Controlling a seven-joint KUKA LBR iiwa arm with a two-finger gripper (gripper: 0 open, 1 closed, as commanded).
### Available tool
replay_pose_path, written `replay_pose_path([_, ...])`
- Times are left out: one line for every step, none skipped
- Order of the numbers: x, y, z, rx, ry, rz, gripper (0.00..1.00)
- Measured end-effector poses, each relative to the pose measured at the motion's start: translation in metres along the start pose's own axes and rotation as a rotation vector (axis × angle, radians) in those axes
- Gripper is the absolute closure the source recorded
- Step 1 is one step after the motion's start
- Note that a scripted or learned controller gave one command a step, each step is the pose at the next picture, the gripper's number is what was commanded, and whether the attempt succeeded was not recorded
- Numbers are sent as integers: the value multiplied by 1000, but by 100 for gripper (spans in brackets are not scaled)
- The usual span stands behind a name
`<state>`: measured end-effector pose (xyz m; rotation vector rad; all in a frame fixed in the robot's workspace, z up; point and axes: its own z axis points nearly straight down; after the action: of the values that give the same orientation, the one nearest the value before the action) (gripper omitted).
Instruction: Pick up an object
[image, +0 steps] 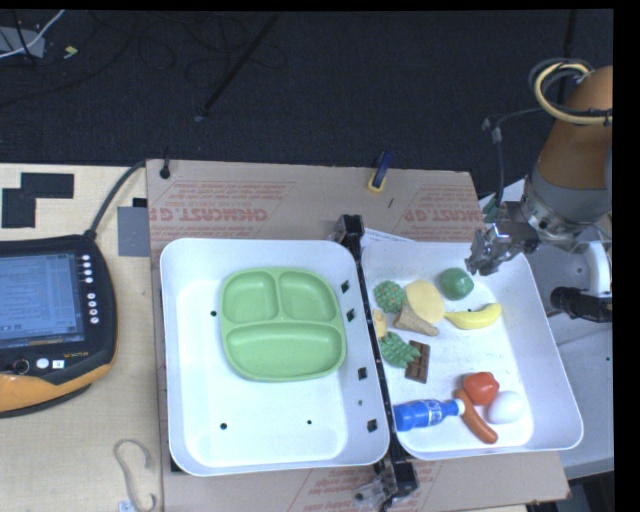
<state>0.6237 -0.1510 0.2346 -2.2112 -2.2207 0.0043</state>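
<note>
The right bin (545, 345) holds several toy foods: a round green piece (456, 283), a banana (473, 318), a yellow lemon-like piece (424, 299), two leafy greens (388, 296), a brown chocolate bar (418, 362), a blue bottle (425, 413), a red pepper (480, 387), an orange sausage (478, 424) and a white egg (507, 407). My gripper (483, 261) hangs over the bin's far right corner, just up and right of the round green piece. Nothing shows between its fingers.
The left bin (190, 400) carries a green divided plate (282, 325). A tablet-like pendant (50, 315) lies on the bench at the far left. A black clamp (350, 230) sits where the bins meet at the back.
</note>
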Motion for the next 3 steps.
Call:
replay_pose_path([49, -16, -5, 1, 0, 0, 100])
replay_pose_path([106, -27, 9, 3, -1, -1, 100])
replay_pose_path([156, -53, 22, 5, -1, 0, 100])
